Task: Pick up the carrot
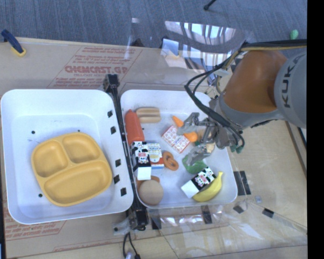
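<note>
The small orange toy carrot (182, 128) lies in the right-hand shallow white bin (227, 169), in its far half and nearer the right wall than the divider, with its long axis running on a slant from a thin end at about the far-left to a thicker end at the near-right. That thicker end sits right at the grey two-finger gripper (201, 139), which comes in from the right wall side, so the carrot extends away from the tool toward the bin's far-left corner region; the metal fingers (191, 120) look spread, one above and one below the carrot's near end, with nothing clearly clamped between them, so I judge the tool released and not yet grasping. The move ahead seems to turn on closing across the carrot's short width, not along its length. Just beside the carrot toward the divider lies a red-and-white patterned flat packet (175, 139), and below the gripper a small green block (194, 164). Farther out, a yellow toy banana (215, 186) rests in the near-right corner, a long red-orange sausage-shaped toy (133, 127) lies along the divider wall, and a tan bread roll (147, 114) sits near the far wall.
</note>
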Robot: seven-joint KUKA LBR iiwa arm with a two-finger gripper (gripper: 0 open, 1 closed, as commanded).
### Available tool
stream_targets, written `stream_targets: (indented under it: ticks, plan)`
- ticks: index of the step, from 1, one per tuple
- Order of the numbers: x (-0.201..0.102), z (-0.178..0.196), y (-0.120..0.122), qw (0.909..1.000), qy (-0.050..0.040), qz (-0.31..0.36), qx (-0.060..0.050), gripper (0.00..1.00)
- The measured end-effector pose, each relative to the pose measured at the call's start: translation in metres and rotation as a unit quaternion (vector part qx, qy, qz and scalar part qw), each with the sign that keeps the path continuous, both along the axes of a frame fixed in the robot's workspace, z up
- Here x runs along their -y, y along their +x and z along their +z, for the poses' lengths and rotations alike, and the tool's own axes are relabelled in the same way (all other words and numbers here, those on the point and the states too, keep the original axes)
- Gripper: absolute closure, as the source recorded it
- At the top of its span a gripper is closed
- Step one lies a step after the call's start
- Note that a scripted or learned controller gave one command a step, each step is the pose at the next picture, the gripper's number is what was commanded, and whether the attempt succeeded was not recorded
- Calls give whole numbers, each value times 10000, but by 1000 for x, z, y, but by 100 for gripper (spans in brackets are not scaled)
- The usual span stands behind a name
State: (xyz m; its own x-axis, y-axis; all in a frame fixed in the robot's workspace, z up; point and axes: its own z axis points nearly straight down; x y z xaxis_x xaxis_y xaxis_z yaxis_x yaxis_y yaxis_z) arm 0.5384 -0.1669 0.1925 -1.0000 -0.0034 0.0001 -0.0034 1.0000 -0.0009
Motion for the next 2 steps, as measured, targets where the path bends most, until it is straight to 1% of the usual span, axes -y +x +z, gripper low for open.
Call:
stream_targets:
  ticks: [1,2]
  plan:
    - [25,-93,60,9979,-16,-643,92,0]
    - [23,-78,65,9981,-28,-597,153,100]
